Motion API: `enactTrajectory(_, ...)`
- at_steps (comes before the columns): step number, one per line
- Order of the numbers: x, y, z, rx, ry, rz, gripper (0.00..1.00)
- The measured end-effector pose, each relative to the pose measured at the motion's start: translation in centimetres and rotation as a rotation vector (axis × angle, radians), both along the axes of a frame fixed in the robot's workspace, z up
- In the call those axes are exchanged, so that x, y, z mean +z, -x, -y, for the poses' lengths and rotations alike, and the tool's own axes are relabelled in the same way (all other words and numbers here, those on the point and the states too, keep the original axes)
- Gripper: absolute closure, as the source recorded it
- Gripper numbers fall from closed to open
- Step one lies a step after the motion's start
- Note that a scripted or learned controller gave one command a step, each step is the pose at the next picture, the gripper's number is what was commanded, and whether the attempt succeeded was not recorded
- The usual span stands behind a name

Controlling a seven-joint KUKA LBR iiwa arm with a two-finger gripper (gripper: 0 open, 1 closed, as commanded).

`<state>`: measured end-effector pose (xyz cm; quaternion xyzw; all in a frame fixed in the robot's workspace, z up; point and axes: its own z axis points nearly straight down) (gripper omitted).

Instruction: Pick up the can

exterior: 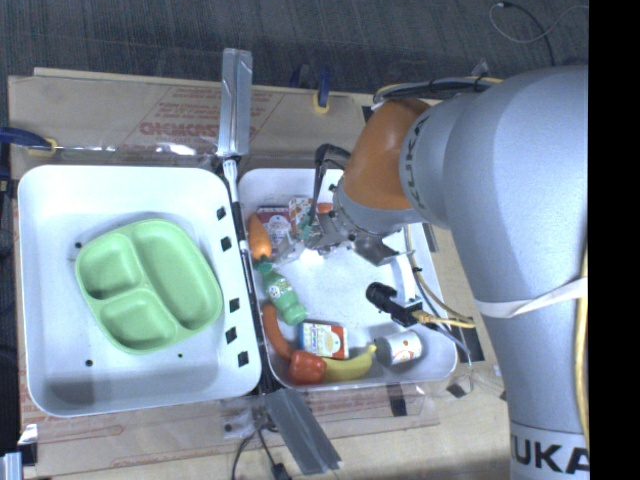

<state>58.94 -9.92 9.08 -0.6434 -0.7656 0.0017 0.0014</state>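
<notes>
The can [401, 349] is pale with a red label. It lies on its side in the front right corner of the right bin [330, 183], next to the banana [351, 364]. My gripper [318, 232] is low over the back left part of that bin, well away from the can. It sits beside a crinkly clear packet [291, 215]. The wrist hides most of the gripper.
Down the right bin's left side lie an orange carrot [259, 236], a green bottle [283, 299], a sausage [273, 330], a juice carton [322, 339] and a red pepper [307, 368]. The left bin [60, 368] holds a green divided tray [148, 283].
</notes>
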Motion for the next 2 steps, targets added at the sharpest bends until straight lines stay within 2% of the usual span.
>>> enactTrajectory(1,0.6,0.0,0.2,0.001,0.001,-0.005,1.0)
enactTrajectory(2,12.7,-3.1,-3.1,-0.108,0.0,-0.002,1.0)
